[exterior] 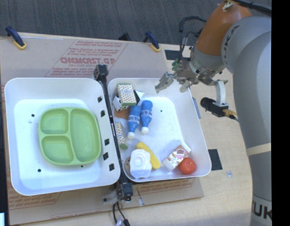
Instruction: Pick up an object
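My gripper point(174, 84) hangs over the far right corner of the right bin point(194, 121), fingers spread apart with nothing between them. Below and left of it, two blue bottles point(139, 117) lie side by side in the bin's middle. A small patterned carton point(126, 94) stands at the bin's far left. Along the near side sit a white jug point(140, 164), a yellow corn cob point(149, 154), a small pink-and-white carton point(176, 156) and a red tomato point(187, 166).
The left bin point(22, 173) holds a green divided plate point(69, 135). A black clip bar point(109, 121) joins the two bins. Blue clamps point(16, 37) pin the cardboard at the far edge. The arm's grey body point(251, 79) fills the right side.
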Robot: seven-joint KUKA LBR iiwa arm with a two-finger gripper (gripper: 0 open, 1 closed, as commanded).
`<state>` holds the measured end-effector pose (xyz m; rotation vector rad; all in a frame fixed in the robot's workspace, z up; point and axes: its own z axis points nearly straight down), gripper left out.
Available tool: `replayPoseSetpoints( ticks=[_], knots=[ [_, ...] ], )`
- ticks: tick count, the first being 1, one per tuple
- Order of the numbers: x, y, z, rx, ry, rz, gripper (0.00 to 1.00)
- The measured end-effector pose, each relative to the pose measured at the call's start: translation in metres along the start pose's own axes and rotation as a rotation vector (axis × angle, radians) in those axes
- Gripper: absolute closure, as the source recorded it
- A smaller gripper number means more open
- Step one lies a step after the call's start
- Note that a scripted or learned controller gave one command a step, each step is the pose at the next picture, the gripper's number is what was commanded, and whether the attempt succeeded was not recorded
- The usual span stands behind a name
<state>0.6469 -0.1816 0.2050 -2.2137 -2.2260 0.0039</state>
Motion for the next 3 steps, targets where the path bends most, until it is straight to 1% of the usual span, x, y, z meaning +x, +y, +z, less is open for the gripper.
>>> replayPoseSetpoints(
  ticks=[1, 2, 3],
  knots=[
    [0.029, -0.002, 0.115, 0.007, 0.001, -0.002, 0.0],
    [0.029, -0.001, 0.103, 0.006, 0.002, -0.005, 1.0],
    [0.078, -0.014, -0.004, -0.003, 0.001, 0.0, 1.0]
  ],
)
